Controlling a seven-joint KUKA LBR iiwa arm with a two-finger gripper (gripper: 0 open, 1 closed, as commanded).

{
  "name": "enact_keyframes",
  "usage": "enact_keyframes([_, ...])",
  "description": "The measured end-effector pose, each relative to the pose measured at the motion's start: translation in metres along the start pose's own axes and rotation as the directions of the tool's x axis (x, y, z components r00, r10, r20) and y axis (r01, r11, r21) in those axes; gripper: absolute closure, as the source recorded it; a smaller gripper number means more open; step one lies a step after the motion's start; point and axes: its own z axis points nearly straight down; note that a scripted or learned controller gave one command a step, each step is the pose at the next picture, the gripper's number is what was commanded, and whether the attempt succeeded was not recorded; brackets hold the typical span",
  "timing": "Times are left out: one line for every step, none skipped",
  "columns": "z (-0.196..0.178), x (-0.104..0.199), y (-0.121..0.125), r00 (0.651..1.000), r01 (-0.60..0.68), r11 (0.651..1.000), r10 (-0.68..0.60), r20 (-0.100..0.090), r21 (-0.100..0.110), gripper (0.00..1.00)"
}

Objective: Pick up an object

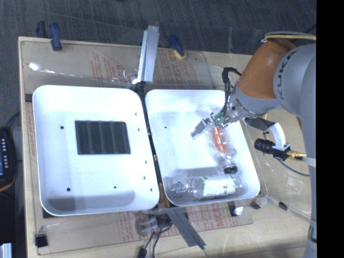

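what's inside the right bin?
The right bin holds two clear bottles: one with orange contents under the gripper, one with a white label lying along the front wall. The gripper covers the first bottle's upper end.

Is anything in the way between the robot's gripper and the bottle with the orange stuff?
Nothing visible. The gripper is right at the top of the orange bottle in the right bin. The other bottle lies apart, near the front wall.
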Motion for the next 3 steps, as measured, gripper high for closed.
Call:
enact_keyframes([0.043,0.023,-0.052,0.999,-0.053,0.999,0.053,-0.003,0.002,0.0])
enact_keyframes([-0.012,0.015,-0.037,0.999,-0.052,0.999,0.052,-0.001,0.0,0.0])
enact_keyframes([0.035,0.001,-0.002,1.0,-0.015,1.0,0.015,-0.002,0.001,0.0])
